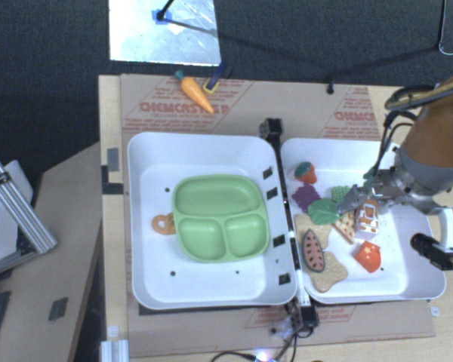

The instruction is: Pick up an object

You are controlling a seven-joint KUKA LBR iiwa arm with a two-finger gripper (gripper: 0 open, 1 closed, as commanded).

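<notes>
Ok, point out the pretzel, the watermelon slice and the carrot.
pretzel (164, 224), camera view, its middle.
watermelon slice (312, 251), camera view, red flesh.
carrot (196, 94), camera view, orange body.

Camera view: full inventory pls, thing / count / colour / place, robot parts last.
bins: 2, white, side by side on the bench
divided tray: 1, light green, middle of left bin
pretzel: 1, tan, left bin, by the tray's left edge
strawberry: 1, red with green top, right bin, upper left
grapes: 1, purple, right bin, below the strawberry
leafy piece: 1, green, right bin, centre
watermelon slice: 1, red and green, right bin, lower left
red piece: 1, right bin, lower right
carrot: 1, orange, on the bench behind the left bin
arm: 1, grey with orange band, over right bin
gripper: 1, low among the right bin's toys
</notes>
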